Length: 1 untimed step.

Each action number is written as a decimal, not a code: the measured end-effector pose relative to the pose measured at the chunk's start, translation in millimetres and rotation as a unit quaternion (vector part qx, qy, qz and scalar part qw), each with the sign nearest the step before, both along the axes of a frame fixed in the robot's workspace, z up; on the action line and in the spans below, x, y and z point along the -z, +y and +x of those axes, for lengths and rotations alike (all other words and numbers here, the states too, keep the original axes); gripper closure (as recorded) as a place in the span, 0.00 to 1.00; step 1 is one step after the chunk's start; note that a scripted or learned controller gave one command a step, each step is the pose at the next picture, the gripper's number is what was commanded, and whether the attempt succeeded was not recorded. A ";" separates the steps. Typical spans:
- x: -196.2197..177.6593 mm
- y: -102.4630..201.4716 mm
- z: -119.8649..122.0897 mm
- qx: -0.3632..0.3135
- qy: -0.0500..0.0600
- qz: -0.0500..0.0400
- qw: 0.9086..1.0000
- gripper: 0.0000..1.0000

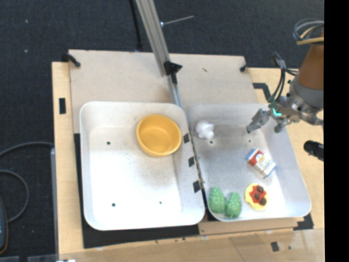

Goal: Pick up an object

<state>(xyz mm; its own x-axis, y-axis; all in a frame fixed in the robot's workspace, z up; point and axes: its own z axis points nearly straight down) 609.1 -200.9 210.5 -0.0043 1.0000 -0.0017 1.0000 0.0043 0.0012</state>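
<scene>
1. White bins lie side by side; the right bin (283, 162) holds every small thing, and the yellow bowl (158, 135) sits in the left bin (109, 173).
2. The gripper (267, 120) hangs above the upper right part of the right bin with its fingers spread and nothing between them.
3. The nearest target, I judge, is the carton (260, 162), just below the gripper and well apart from the white lump (205, 129), the green toy (224, 202) and the yellow toy (257, 196).
4. The carton seems to lie flat, though the view is coarse. Its long axis runs from upper left to lower right.
5. You should turn the fingers across that axis, centre over the carton, descend straight and close on the short sides.
</scene>
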 end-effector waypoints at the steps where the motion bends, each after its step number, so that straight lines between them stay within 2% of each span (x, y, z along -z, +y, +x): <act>1: 40.8 -7.1 -2.0 0.002 0.000 -0.001 1.000 0.00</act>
<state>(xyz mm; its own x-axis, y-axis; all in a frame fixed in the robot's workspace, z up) 607.1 -208.0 169.7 -0.0002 1.0000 -0.0041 1.0000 0.0002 0.0014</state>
